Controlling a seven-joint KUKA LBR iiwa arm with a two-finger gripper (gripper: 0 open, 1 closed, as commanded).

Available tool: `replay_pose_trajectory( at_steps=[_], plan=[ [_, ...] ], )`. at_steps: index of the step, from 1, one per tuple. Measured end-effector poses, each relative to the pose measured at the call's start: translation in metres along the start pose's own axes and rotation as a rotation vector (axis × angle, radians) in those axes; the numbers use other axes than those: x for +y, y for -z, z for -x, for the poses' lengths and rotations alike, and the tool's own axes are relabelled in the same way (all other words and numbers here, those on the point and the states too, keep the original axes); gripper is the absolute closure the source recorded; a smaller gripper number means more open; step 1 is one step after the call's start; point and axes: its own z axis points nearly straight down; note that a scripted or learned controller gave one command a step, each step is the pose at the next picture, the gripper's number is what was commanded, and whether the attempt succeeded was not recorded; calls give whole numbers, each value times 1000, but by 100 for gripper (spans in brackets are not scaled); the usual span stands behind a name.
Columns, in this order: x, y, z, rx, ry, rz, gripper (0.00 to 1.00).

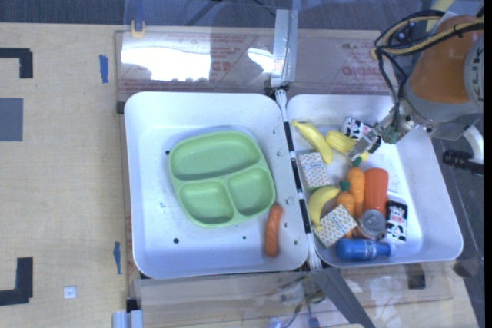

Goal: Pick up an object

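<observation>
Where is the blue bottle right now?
The blue bottle lies on its side at the near edge of the right bin, just below the metal can and beside the checkered packet.

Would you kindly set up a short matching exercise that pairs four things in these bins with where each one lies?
Things:
1. green divided plate
2. blue bottle
3. orange sausage-shaped toy
4. hand

Places:
A. front edge of the right bin, nearest the camera
B. over the back part of the right bin, beside a yellow toy
C. middle of the left bin
D. left bin, front right corner, beside the plate

Pairs: 1-C, 2-A, 3-D, 4-B
</observation>
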Motion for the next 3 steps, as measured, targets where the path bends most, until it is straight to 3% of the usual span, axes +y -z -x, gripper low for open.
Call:
replay_pose_trajectory(
  at_steps=[1, 2, 3],
  plan=[
    [24, 0, -9, -4, 160, -13, 0],
    [24, 0, -20, -6, 394, -4, 0],
    [38, 0, -9, -4, 453, -6, 0]
  ],
)
